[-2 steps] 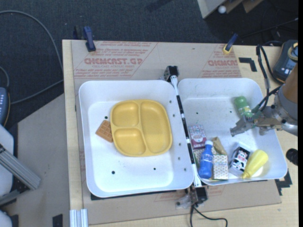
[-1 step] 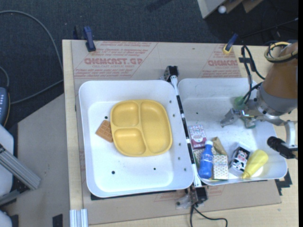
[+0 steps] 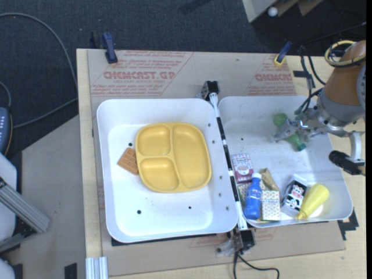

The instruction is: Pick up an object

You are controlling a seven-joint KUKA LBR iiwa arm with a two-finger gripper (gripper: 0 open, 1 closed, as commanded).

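Observation:
My gripper (image 3: 295,132) hangs low over the back of the right bin (image 3: 256,112), with the grey arm and its orange band (image 3: 344,80) rising to the right. A small green object (image 3: 282,120) lies right at the gripper's left side, and another green bit (image 3: 300,145) shows just below it. Whether the gripper touches or holds either piece cannot be told. Along the bin's front lie a blue bottle (image 3: 254,197), a yellow squeeze bottle (image 3: 314,200), a black-and-white carton (image 3: 295,195), a red-and-white packet (image 3: 242,166) and a pale box (image 3: 270,205).
The left bin (image 3: 116,208) holds a yellow divided plate (image 3: 173,156) with a brown cracker-like piece (image 3: 129,161) tucked at its left edge. A ridge (image 3: 224,150) divides the two bins. Clamps (image 3: 108,46) sit on the cardboard behind.

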